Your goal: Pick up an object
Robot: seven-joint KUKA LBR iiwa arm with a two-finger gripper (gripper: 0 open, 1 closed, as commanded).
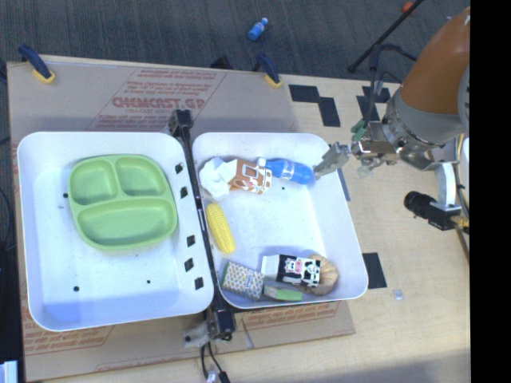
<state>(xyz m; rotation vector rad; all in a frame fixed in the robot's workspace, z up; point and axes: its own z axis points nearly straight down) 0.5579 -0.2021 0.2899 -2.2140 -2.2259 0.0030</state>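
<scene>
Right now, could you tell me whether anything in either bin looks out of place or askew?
Nothing looks damaged or spilled. The green plate sits flat in the left bin; the right bin's items lie jumbled, and the corn cob rests against the divider.

We see a pale wooden bench (415,294) with a sheet of printed cardboard (160,94) spread over its left part. Two shallow white bins sit side by side on the cardboard, the left bin (40,238) touching the right bin (339,230). Black tape squares (374,270) mark the bare wood.
</scene>
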